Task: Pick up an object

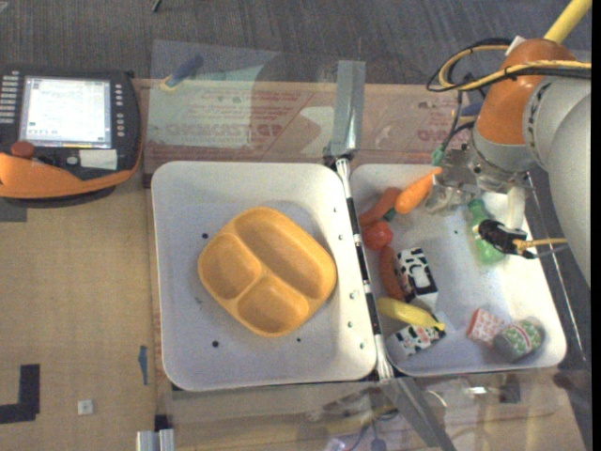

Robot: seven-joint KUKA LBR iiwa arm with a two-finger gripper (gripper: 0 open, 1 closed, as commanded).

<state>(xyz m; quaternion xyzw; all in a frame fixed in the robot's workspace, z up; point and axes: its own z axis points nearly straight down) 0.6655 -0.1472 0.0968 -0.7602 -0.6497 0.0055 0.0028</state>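
Observation:
The right bin [554,341] holds several toy items. An orange carrot [413,195] lies at its upper left, with a red chili [377,205] and a red tomato [378,236] beside it. Lower down are a black-and-white box [414,272], a yellow banana [408,312] and a second patterned box [420,337]. A green bottle [487,243], a red-and-white piece [485,325] and a grey-green can [517,339] sit on the right. My gripper [449,192] hangs low over the bin's upper part, right next to the carrot's thick end.
A yellow divided plate [267,270] lies in the left bin [178,195]. An orange-and-black teach pendant [66,130] rests on the bench at far left. A metal divider [346,120] runs back between the bins. The grey arm [563,148] covers the right bin's far right corner.

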